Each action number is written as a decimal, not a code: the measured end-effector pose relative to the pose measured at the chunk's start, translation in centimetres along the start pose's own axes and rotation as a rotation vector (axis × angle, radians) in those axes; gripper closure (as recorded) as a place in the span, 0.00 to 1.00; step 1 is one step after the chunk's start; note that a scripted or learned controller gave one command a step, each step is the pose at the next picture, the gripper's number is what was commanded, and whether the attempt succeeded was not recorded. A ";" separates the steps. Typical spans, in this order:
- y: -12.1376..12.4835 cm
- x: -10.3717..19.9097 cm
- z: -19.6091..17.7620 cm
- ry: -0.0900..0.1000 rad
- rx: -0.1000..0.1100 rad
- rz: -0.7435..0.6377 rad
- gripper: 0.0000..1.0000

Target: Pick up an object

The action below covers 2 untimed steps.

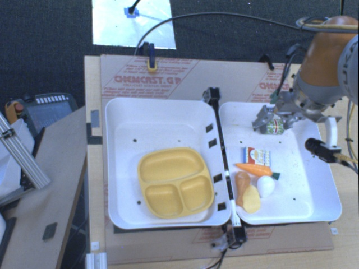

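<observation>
Below — glossy yellow three-compartment tray (175, 188), smooth-rimmed.

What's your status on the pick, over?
Gripper low in right bin, at small green can; grasp unconfirmed. Carrot, egg, carton clustered nearby. Yellow tray in left bin.

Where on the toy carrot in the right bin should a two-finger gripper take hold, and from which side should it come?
Probably from straight above, at the carrot's thicker middle, fingers closing across its width. It lies flat and slim, running left to right, with the small box just behind it and the white egg just in front, so a narrow opening seems safest.
</observation>
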<state>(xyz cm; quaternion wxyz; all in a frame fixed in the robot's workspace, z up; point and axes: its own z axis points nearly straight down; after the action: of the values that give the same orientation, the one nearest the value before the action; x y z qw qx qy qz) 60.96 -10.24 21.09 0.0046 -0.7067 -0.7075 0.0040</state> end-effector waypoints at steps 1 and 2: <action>0.3 0.0 -0.8 -0.001 -0.013 -0.002 0.00; 0.7 0.9 4.9 0.000 -0.009 -0.004 0.00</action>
<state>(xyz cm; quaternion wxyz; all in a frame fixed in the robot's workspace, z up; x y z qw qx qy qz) 61.56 -9.34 16.14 0.0011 -0.7051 -0.7091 0.0008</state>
